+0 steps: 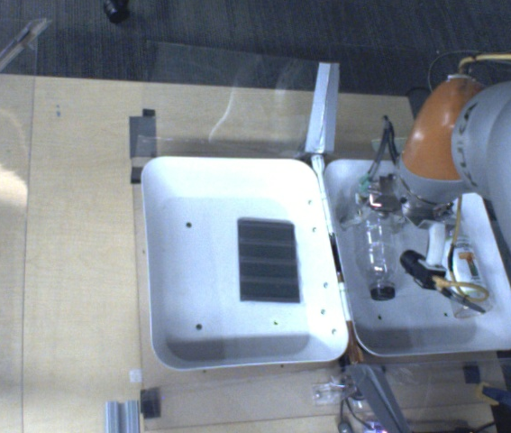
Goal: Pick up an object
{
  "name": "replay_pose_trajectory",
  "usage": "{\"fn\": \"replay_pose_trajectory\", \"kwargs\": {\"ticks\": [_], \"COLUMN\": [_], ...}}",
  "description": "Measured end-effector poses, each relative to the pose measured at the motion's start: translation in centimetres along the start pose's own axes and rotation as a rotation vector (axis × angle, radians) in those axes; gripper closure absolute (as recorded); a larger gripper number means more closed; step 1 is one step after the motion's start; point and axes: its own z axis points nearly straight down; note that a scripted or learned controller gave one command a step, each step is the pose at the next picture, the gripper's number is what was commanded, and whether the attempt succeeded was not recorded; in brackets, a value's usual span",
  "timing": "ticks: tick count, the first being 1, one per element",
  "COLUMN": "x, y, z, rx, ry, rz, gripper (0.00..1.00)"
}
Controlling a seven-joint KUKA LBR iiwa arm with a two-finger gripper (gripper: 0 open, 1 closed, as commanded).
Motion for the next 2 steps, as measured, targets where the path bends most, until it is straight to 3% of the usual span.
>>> {"fn": "replay_pose_trajectory", "kwargs": {"ticks": [1, 2], "x": [-0.6, 2.9], "y": [1.9, 5.1], "z": [1.2, -8.6], "rx": [0.026, 0.009], "ry": [0.003, -0.001], "rz": [-0.231, -0.268], "gripper": [1.0, 1.0]}}
